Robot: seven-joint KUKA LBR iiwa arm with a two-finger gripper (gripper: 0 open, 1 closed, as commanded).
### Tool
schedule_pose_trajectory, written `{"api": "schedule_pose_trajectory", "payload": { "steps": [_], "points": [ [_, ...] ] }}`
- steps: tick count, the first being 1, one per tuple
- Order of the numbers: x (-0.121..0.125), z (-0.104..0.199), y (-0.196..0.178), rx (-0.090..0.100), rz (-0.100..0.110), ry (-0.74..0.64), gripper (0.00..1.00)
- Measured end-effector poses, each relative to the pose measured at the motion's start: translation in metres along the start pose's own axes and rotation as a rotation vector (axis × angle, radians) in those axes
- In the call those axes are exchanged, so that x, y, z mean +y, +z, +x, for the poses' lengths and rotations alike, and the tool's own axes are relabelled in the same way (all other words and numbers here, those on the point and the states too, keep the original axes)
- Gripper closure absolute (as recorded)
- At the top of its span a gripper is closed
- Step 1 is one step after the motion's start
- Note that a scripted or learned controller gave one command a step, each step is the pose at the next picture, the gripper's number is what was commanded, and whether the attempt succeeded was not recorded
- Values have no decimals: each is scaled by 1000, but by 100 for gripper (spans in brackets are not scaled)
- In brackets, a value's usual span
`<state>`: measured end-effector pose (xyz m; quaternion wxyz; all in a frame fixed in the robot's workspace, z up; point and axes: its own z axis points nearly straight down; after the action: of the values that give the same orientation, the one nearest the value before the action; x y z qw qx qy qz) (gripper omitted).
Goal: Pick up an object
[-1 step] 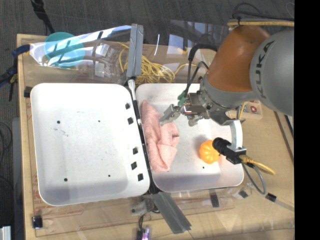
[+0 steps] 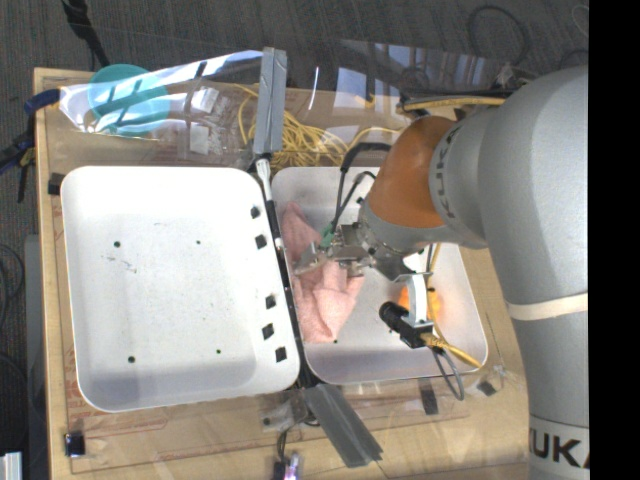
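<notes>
A crumpled pink cloth [image 2: 318,293] lies in the left half of the right bin [image 2: 460,353], reaching up along the bin's left wall. My gripper [image 2: 330,248] hangs over the cloth's upper middle, down close to it, with the grey arm and its orange band coming in from the right. A small orange thing [image 2: 432,300] sits near the bin's right side, partly hidden behind the wrist hardware.
The left bin [image 2: 160,288] sits beside the right one, with a row of black clips along the shared divider [image 2: 272,288]. Behind the bins lie tangled yellow cables [image 2: 295,138] and a clear plastic sheet over a teal object [image 2: 125,98].
</notes>
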<state>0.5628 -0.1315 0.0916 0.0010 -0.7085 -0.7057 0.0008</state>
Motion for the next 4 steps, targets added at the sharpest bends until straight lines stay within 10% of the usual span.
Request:
{"api": "schedule_pose_trajectory", "payload": {
  "steps": [1, 2, 3, 4],
  "points": [
    [0, 0, -9, 0, 3, -5, 100],
    [0, 0, -10, 0, 2, -6, 0],
    [20, 16, -2, -9, -4, -33, 0],
    [92, -14, -1, 0, -1, -51, 0]
  ]
}}
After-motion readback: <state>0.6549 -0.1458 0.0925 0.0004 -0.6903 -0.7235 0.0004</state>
